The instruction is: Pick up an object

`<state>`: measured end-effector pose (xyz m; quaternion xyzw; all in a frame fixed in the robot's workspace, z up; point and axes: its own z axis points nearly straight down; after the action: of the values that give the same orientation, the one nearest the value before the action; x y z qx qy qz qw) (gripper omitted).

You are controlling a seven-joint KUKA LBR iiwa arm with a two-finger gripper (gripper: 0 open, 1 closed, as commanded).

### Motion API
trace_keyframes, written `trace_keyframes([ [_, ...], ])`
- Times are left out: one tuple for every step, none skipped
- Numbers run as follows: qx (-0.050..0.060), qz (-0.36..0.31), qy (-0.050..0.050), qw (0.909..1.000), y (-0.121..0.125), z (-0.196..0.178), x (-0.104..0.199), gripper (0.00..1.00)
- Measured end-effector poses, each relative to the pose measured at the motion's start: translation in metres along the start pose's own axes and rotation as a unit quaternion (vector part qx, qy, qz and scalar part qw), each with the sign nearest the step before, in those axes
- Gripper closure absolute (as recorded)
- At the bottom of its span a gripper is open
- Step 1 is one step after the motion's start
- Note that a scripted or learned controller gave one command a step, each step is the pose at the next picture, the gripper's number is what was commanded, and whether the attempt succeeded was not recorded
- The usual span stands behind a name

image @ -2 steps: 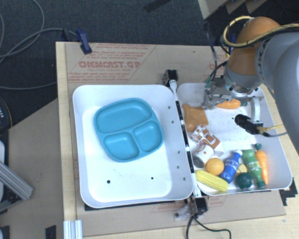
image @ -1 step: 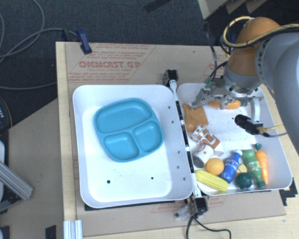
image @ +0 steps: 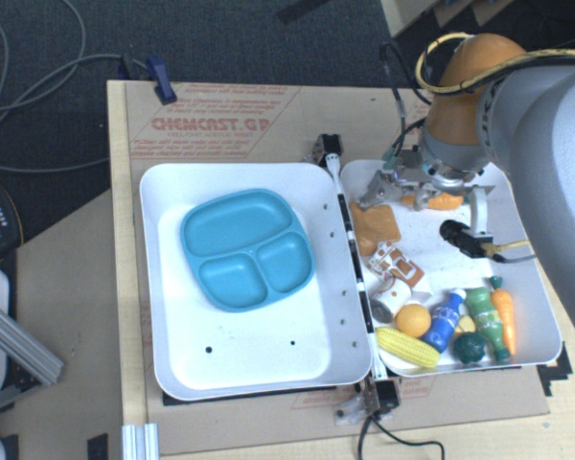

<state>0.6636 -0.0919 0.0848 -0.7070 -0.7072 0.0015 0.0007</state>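
The claw [image: 400,188] is seen low over the far end of the right bin [image: 532,305], carried by the grey arm [image: 546,132] that reaches in from the right; whether the claw is wide or narrow cannot be told, as it is viewed from above and partly masked by the wrist. A small orange piece [image: 447,200] lies just beside the claw, on its right; a brown bread slice [image: 377,226] lies just in front of it, close to the bin's left wall. Nearer the camera a white and brown carton [image: 395,266] is found. The remaining things are gathered at the near end of the same bin: an orange ball [image: 413,319], a yellow corn cob [image: 407,348], a blue bottle [image: 445,320], a green bottle [image: 483,312], a carrot [image: 505,316] and a dark green piece [image: 469,349] of uncertain kind; these lie crowded together, most of them touching. In the left bin [image: 240,353] a blue divided plate [image: 247,247] is laid flat, well apart from the claw. Both bins are borne side by side on the bench [image: 220,127].
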Motion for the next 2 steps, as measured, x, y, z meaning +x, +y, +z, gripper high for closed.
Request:
trace_keyframes([
  [-0.001,0.0,-0.001,1.0,0.0004,-0.0114,-0.0006,1.0],
  [0.0,0.0,-0.001,1.0,0.0001,-0.0106,-0.0005,0.0],
])
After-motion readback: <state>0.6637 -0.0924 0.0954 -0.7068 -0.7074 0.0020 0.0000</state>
